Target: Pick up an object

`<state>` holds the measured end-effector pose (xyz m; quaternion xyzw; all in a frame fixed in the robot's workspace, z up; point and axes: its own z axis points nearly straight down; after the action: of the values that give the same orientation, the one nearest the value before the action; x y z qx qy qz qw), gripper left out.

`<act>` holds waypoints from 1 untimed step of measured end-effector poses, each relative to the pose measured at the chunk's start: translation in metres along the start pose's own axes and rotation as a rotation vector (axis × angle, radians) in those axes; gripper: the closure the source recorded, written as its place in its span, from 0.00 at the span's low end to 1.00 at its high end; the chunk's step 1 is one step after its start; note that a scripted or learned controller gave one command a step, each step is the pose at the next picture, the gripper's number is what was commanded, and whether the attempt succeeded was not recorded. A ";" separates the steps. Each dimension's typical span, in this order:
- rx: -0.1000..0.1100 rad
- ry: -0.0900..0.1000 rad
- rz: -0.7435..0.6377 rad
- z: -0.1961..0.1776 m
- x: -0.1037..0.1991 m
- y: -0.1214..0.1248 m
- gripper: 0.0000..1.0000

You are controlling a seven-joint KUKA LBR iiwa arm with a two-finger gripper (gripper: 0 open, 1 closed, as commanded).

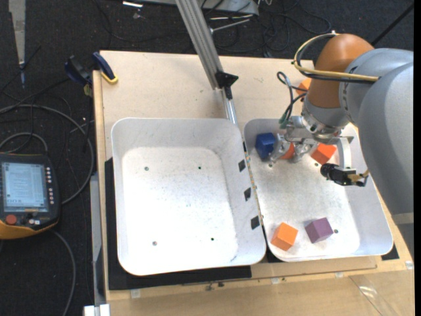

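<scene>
My gripper is low in the back of the right bin, under the orange wrist band. A blue cube sits just left of it, close to the bin's left wall. A small orange piece shows right at the gripper's tip, partly hidden by it. An orange-red block lies just right of the gripper. Near the front of the bin rest an orange cube and a purple cube, well apart from the gripper.
The left bin lies beside the right one, sharing a raised middle edge. A slanted metal pole crosses the back of the bench. A black clip hangs off the arm over the right bin.
</scene>
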<state>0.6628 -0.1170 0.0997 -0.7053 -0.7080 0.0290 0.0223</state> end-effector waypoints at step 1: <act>-0.079 0.010 -0.002 -0.099 0.053 -0.036 1.00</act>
<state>0.6341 -0.0634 0.2008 -0.7051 -0.7091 -0.0024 -0.0022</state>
